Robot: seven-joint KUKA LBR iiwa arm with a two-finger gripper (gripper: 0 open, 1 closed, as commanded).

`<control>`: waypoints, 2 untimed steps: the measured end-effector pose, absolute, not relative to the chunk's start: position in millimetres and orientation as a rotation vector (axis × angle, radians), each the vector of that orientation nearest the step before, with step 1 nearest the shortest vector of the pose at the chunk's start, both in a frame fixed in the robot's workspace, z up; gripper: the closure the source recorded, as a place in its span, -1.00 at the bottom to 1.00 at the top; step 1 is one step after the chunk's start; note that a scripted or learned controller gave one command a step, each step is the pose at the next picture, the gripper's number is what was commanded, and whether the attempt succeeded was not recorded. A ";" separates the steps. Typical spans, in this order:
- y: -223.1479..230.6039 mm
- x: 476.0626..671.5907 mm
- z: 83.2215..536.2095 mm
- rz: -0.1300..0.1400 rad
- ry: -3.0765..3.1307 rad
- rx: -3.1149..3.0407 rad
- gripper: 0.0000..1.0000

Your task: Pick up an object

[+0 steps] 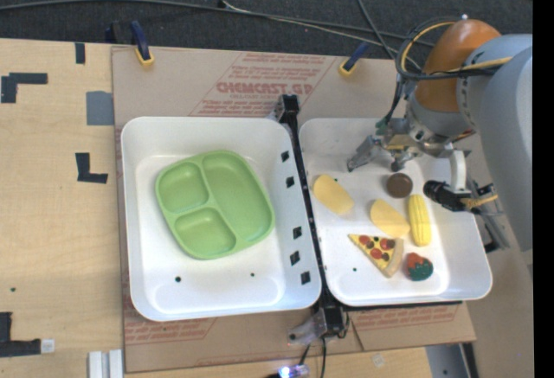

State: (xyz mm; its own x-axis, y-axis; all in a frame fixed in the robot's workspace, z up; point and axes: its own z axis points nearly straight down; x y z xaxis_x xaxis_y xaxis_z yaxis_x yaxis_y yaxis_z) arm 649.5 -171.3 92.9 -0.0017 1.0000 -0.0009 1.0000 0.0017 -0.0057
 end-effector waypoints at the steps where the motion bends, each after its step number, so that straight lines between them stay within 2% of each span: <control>1: -170.6 651.1 106.4 0.003 -2.225 -2.218 1.00; 2: -172.8 645.5 167.1 -0.004 -2.224 -2.223 1.00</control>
